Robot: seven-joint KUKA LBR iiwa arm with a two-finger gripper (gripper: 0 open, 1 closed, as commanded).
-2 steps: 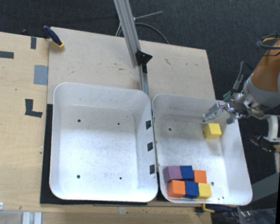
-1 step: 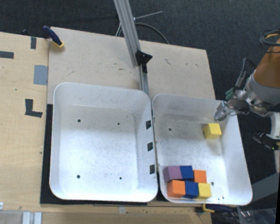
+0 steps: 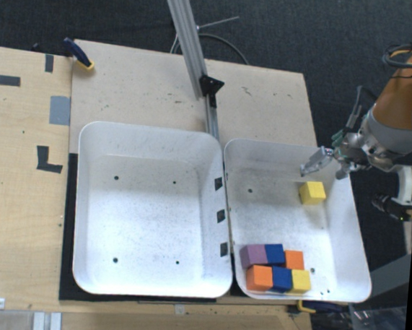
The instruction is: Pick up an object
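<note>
A yellow block lies in the right bin, near its far right side. My gripper hovers just above and behind it, at the bin's far right rim. Its fingers are spread, and nothing sits between them. The yellow block is apart from the fingertips, a little toward the front. A tight cluster of blocks rests at the front of the same bin: purple, blue, orange, a second orange, a second blue and a second yellow.
The left bin stands beside the right one, their rims meeting in the middle. A slanted metal rail runs from the top down to the junction of the bins. A small blue and yellow tool lies on the bench at the far left.
</note>
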